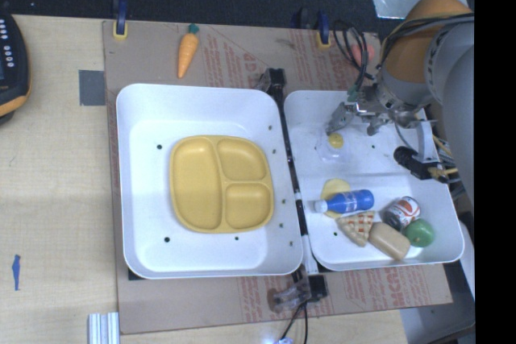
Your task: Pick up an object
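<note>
- Arm [427, 44] enters upper right; gripper [345, 123] hovers above the right bin [322, 105], whether clenched or released, I cannot tell.
- Blue bottle [348, 202], lower right, looks light, rigid, slick: grasp across its middle.

Your grey robot arm with the orange band [435, 52] cut off at the right edge, gripper [355, 118] fingers too blurry to tell, dark remote [12, 64] cut off on the left
</note>
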